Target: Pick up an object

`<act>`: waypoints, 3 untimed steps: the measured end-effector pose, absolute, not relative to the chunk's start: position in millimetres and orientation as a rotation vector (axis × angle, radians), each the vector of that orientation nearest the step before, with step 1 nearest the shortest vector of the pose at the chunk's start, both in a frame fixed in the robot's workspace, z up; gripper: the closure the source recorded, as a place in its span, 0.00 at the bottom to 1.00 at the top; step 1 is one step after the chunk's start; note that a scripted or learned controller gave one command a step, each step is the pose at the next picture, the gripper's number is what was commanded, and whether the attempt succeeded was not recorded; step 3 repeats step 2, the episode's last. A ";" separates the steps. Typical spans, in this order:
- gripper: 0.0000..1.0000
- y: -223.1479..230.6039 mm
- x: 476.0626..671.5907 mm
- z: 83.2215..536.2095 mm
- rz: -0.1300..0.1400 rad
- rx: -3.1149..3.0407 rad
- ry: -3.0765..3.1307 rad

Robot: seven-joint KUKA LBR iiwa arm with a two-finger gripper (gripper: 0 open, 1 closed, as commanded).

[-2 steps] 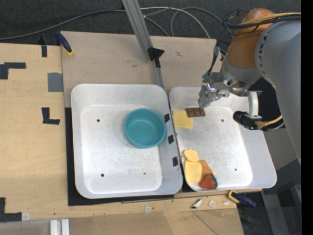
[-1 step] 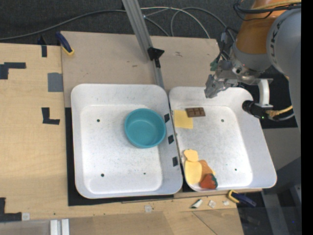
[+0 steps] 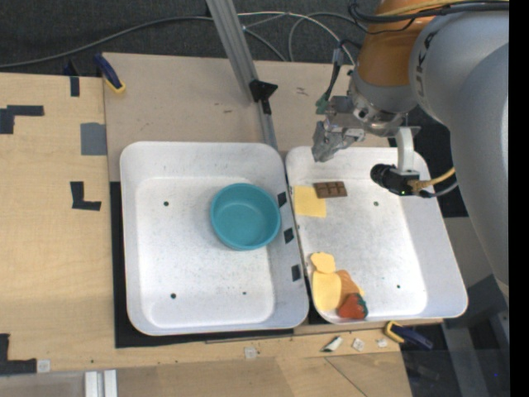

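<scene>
White right bin [image 3: 430, 288], pincer [image 3: 324, 151] over rim

This is looking like a robotics lab: a grey industrial arm [image 3: 463, 64] is reaching over a plywood counter [image 3: 50, 222] bearing two white bins [image 3: 145, 172], with loose cables [image 3: 165, 27] trailing behind and black tape marks [image 3: 83, 197] sticking to the wood.

A pale wooden bench [image 3: 50, 222] meets dark floor [image 3: 99, 15] strewn with cables [image 3: 165, 25].
</scene>
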State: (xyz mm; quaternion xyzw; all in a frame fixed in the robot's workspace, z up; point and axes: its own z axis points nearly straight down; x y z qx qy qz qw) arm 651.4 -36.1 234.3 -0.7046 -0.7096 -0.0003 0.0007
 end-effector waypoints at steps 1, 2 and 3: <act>1.00 11.6 645.9 233.5 0.001 -2.213 -2.226; 1.00 66.1 645.1 221.8 0.003 -2.213 -2.226; 1.00 66.1 645.1 221.8 0.003 -2.213 -2.226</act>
